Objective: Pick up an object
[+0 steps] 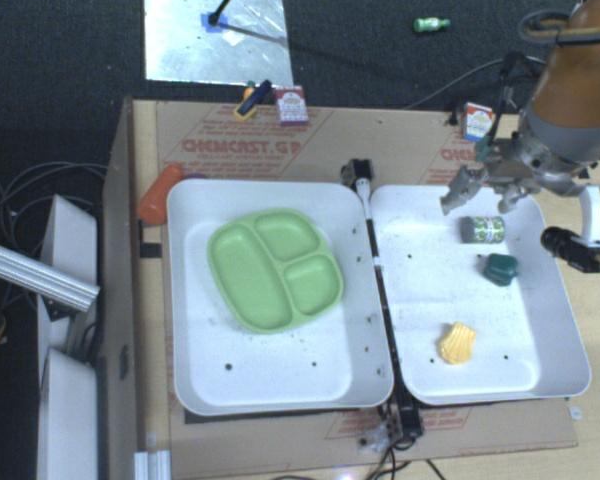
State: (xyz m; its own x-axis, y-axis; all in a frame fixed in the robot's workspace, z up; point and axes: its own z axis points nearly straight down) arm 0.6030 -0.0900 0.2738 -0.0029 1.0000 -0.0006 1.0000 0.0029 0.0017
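At upper right of the frame, the hand (483,196) is being held spread, gripping nothing, just above a small can (481,230) lying sideways, long axis left-right, in the right bin (410,368).

Left bin (195,368) is mostly hogged by the green divided plate (275,268), so open floor there is really just the front strip and the corners. Right bin (570,368) has way more room: a small can (482,230), a teal piece (499,267) and a yellow piece (457,343) sit apart from each other, with the left half and front bare.
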